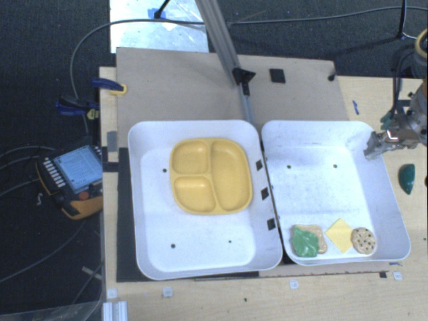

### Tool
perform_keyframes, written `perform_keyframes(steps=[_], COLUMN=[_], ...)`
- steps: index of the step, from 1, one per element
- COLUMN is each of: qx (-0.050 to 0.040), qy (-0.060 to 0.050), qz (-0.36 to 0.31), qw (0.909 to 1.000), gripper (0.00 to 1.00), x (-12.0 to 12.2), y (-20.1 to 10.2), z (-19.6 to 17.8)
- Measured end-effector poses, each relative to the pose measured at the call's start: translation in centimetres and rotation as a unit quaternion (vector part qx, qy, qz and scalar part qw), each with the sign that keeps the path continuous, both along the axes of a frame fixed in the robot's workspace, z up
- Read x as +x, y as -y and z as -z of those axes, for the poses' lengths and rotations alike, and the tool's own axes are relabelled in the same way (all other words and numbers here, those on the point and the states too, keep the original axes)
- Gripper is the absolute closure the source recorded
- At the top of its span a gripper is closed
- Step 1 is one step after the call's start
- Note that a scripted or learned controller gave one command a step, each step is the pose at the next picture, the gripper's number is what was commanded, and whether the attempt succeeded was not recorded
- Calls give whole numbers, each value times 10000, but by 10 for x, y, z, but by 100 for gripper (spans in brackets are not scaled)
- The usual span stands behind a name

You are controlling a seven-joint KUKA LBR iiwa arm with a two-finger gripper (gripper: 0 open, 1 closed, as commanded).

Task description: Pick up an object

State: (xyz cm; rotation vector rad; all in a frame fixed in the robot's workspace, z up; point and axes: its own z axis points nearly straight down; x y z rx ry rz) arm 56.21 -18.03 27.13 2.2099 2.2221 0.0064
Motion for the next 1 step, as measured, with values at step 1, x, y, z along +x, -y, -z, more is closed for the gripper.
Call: perform_keyframes(steps=[1], qx=[13], qy=[-26], qz=[-18], qw=[10000], gripper=[100], x=[18], y=[-54], z=[9])
